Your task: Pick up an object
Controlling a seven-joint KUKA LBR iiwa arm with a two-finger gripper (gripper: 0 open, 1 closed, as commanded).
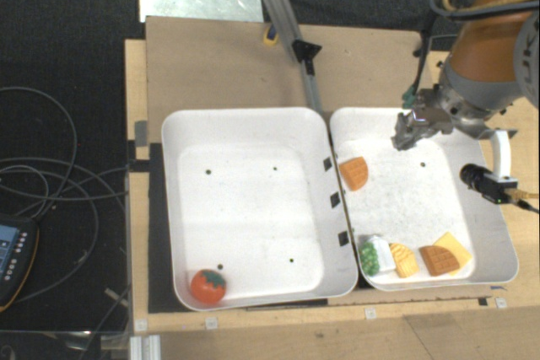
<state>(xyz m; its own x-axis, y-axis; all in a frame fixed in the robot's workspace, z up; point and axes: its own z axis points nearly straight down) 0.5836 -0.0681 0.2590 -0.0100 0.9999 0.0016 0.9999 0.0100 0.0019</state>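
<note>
My gripper hangs over the far part of the right bin, with no object near its tip. An orange waffle-like piece lies at that bin's left side, to the left of the gripper and a little nearer. Along the near edge sit a green and white item, a yellow piece, a brown waffle square and a yellow wedge. A red tomato rests in the near left corner of the left bin.
A grey pole slants across the bench behind the bins. Black clips sit on the rims where the two bins meet. Cables lie on the floor at the left.
</note>
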